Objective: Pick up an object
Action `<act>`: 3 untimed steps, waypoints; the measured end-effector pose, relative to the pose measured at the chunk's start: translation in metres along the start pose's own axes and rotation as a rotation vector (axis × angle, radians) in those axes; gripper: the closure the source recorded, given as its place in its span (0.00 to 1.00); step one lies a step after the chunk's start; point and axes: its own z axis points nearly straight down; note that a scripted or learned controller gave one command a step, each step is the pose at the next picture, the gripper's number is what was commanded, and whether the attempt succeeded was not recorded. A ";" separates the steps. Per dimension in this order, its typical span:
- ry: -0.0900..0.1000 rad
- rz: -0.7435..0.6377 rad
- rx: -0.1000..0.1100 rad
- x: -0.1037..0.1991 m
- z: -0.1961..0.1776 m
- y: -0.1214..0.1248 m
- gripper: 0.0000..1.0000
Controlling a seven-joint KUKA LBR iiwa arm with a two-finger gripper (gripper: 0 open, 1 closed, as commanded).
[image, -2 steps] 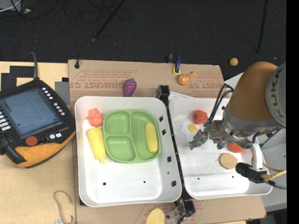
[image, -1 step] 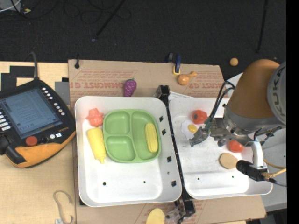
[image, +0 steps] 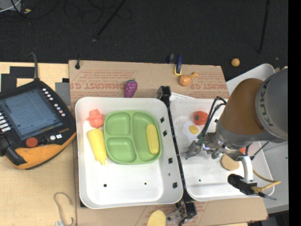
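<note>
Two-finger gripper (image: 192, 150) low in right-centre of frame, finger state impossible to tell, with small fried-egg toy (image: 194, 129) just above it, apart.

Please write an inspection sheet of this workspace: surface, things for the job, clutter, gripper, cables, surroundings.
Surface: left bin and right bin side by side on brown cardboard.
Job's things: green divided tray in the left bin with a corn cob in its right compartment; yellow toy and pink toy beside the tray. In the right bin, a red toy, a fried egg toy and a tan disc.
Clutter: purple grapes and an orange gourd on the cardboard; yellow item at the front edge.
Gripper: gripper low over the right bin, holding nothing that I can see.
Cables: black cables along the wrist.
Surroundings: teach pendant at left; dark floor behind.
</note>
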 end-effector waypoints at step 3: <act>-0.002 0.001 -0.011 -0.003 -0.028 0.008 1.00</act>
